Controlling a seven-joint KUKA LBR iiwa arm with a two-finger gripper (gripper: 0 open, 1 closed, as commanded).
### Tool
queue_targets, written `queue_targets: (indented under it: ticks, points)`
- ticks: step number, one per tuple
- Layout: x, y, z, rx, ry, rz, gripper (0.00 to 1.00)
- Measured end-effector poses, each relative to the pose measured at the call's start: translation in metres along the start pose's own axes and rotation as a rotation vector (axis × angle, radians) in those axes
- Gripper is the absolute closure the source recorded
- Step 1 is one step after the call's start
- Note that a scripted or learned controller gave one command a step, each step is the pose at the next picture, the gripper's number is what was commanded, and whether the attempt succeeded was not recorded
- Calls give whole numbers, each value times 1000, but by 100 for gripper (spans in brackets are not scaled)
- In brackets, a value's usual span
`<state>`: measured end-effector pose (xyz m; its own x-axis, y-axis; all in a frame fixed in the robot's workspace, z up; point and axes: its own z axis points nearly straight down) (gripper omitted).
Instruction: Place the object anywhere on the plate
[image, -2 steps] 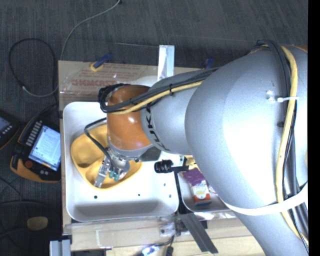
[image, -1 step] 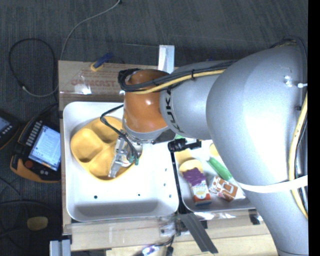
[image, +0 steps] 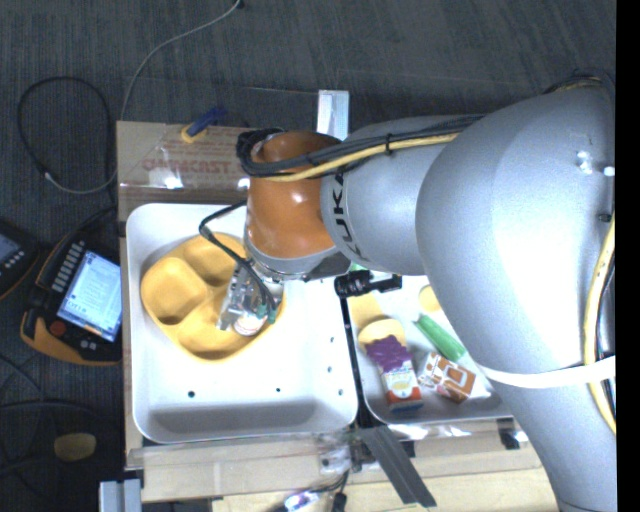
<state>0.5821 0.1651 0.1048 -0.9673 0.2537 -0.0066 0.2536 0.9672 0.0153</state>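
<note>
- Arm (image: 480, 220) reaches in from the right, orange band (image: 288, 205) above the wrist sits over the far right part of the left bin (image: 170, 400)
- Gripper (image: 246, 310) hangs low over the right edge of the yellow plate (image: 185, 290), which lies in the far left half of the left bin
- Small greyish-green item (image: 252, 321) shows at the gripper tip, touching or just above the plate; too small and blurred to name, likely the task's object
- Fingers: cannot tell whether spread or closed, or whether that item is pinched between them
- Right bin (image: 380, 412) holds other stuff: purple packet (image: 388, 352), orange box (image: 450, 378), green stick-shaped thing (image: 438, 335), pale round thing (image: 380, 328), mostly shaded by the arm
- Step in hand, my guess: set-down on the plate, close to done if the item really is the object
- To do it well: shift a bit left toward the plate's middle, since the tip is near the rim and the item could roll off into the bin
- Lower until it rests, let go without dragging, lift straight up so the plate doesn't get nudged
- Risk: the plate looks compartmented with raised ridges, so the item may tip on a ridge
</note>
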Motion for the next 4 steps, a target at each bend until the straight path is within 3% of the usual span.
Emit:
queue_targets:
  ticks: [1,2,3,4]
  points:
    - [4,-3,2,12,21,1,0]
    - [3,0,-7,1,9,1,100]
    - [6,0,-6,7,21,-2,0]
    - [5,3,-15,-1,14,-2,100]
